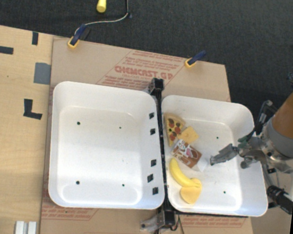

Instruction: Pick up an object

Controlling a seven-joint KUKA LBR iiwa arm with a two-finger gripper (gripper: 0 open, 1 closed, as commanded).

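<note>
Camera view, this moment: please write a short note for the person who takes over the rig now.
Claw: low over the right bin, nothing seen between its fingers.
Things: pizza slice, cheese wedge, brown packet, banana and yellow-orange fruit, all clustered at the right bin's left side; the brown packet lies closest to the claw.
Done: nothing lifted.
Left: grasp one thing and raise it.

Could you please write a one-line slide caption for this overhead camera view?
Gripper hovers in the right bin near a banana and pizza slice.
</note>
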